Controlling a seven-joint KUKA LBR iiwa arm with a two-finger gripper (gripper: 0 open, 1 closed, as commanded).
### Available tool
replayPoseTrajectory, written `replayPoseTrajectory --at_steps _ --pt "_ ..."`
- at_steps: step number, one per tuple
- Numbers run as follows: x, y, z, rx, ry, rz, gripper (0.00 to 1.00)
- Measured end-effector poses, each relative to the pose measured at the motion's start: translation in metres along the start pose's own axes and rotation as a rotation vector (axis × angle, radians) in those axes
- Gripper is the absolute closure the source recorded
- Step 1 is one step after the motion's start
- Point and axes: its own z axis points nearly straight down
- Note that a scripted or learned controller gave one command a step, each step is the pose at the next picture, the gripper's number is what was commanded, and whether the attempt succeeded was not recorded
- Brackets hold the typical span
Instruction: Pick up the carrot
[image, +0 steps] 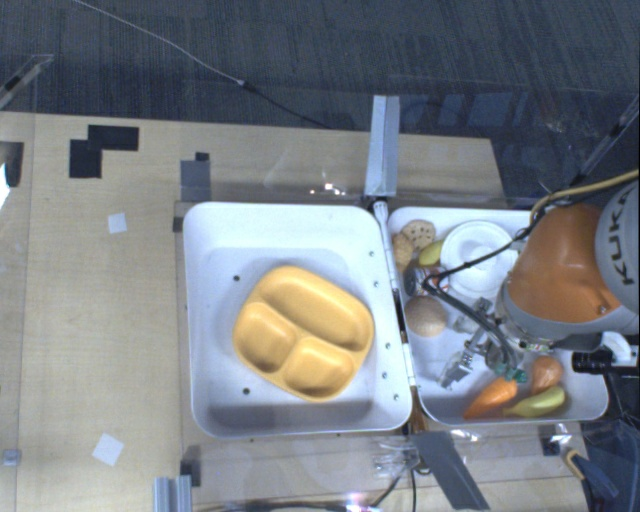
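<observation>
Lying at the front of the right bin (598, 408), the carrot (490, 397) is a short orange taper, touching a yellow-green fruit (537, 403). The gripper (478, 362) hovers just above it, fingers spread and holding nothing.

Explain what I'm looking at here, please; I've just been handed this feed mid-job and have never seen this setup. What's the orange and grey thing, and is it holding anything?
You are looking down at a slant from one fixed camera above a bench. Two shallow white bins sit side by side. The left bin holds a yellow divided tray. The right bin holds food items: a carrot near its front edge, a yellow-green banana-shaped piece beside it, a cookie, a round beige ball and a white bowl. The grey and orange shape is the robot arm, reaching in from the right. Its hand hangs just above the carrot. I see nothing between its fingers, so the carrot looks not yet picked up.
</observation>
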Motion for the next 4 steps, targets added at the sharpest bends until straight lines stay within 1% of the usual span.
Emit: replayPoseTrajectory --at_steps 1,2,3,4 --pt "-0.003 0.002 -0.012 -0.004 -0.009 -0.006 1.0" --pt "-0.001 -0.013 -0.016 0.007 0.015 0.078 1.0" --pt "-0.063 0.005 -0.069 0.006 0.011 0.175 1.0" --pt "-0.062 0.004 -0.068 0.007 0.014 0.174 0.0"
